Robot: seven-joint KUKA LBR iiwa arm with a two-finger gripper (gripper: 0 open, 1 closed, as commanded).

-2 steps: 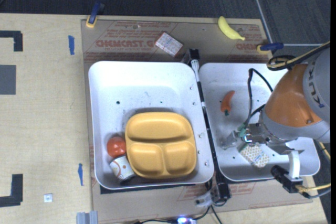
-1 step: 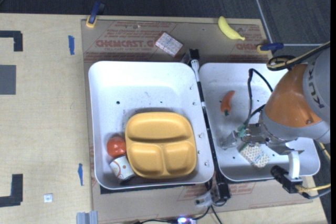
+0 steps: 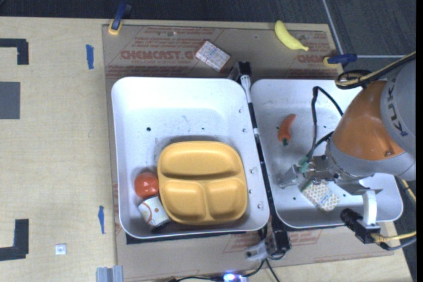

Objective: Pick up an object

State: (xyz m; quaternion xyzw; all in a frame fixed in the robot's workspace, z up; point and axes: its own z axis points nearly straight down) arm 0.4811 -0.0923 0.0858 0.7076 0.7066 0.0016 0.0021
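My gripper (image 3: 293, 175) hangs low in the right bin (image 3: 277, 99), near that bin's left-middle. Right beside it, toward the front, lies a small white patterned packet (image 3: 320, 194), partly under the wrist. A small orange carrot-like piece (image 3: 286, 128) rests further back in the same bin, apart from the gripper. In the left bin (image 3: 132, 102) a yellow divided tray (image 3: 201, 180) lies upside down, with a red ball (image 3: 146, 183) and a small white-and-orange cup (image 3: 154, 209) at its left edge.
A yellow banana (image 3: 290, 36) and a small patterned box (image 3: 211, 55) lie on the cardboard behind the bins. Blue clamps (image 3: 119, 14) hold the cardboard's back corners. Cables loop over the arm's orange band (image 3: 367, 129) at the right.
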